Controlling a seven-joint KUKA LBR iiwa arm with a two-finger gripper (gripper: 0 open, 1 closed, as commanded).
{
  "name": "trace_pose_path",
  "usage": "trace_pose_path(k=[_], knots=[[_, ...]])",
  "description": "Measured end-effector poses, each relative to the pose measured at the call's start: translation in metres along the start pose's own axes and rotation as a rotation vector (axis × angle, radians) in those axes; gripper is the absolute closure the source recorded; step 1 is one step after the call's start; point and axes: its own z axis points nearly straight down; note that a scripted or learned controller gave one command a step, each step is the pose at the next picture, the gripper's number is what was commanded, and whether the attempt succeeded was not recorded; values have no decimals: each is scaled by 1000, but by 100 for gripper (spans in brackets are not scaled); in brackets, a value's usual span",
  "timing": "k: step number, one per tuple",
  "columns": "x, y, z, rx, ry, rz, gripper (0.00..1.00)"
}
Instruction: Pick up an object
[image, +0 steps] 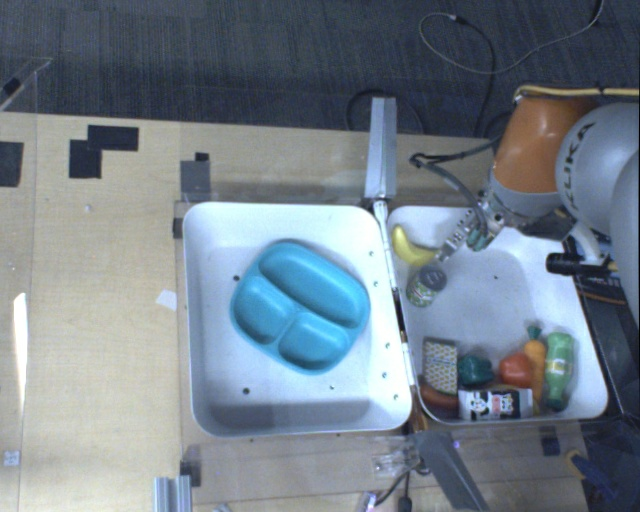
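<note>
Camera view: gripper (452, 245) low in the right bin (520, 290) — beside the banana (408, 246) — grip state unreadable

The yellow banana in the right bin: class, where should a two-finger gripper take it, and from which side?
Probably across the middle of the curved yellow banana, coming from above: it lies flat in the right white bin's far-left corner, with walls close on two sides.

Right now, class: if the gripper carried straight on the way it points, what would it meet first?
Probably the small round grey-lidded jar, just beyond the gripper toward the lower left; the yellow banana lies beside that line. Depth is unclear.
</note>
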Motion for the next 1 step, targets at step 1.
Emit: trace_pose_path(k=[1], knots=[[-2,3,-14,-7,-8,0,100]])
